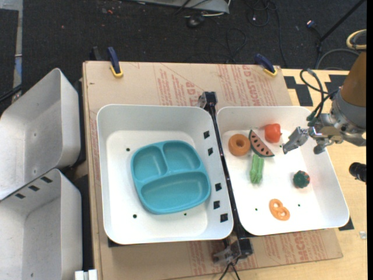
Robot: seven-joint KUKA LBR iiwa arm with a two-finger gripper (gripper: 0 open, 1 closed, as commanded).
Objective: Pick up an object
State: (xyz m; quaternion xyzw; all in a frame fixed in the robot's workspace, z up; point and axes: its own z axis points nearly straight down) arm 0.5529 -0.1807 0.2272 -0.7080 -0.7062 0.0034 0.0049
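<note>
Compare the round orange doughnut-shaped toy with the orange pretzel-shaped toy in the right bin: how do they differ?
The round orange doughnut-shaped toy is a thick ring with one centre hole; the orange pretzel-shaped toy is a thin twisted loop with several openings. The doughnut lies near the bin's far left side, beside the watermelon slice toy; the pretzel lies alone near the front edge. The doughnut looks duller, the pretzel brighter. Both lie flat in the right white bin.

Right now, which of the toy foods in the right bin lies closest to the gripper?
The red tomato-like toy, just left of the gripper. The watermelon slice, orange ring and dark green piece lie farther away.
</note>
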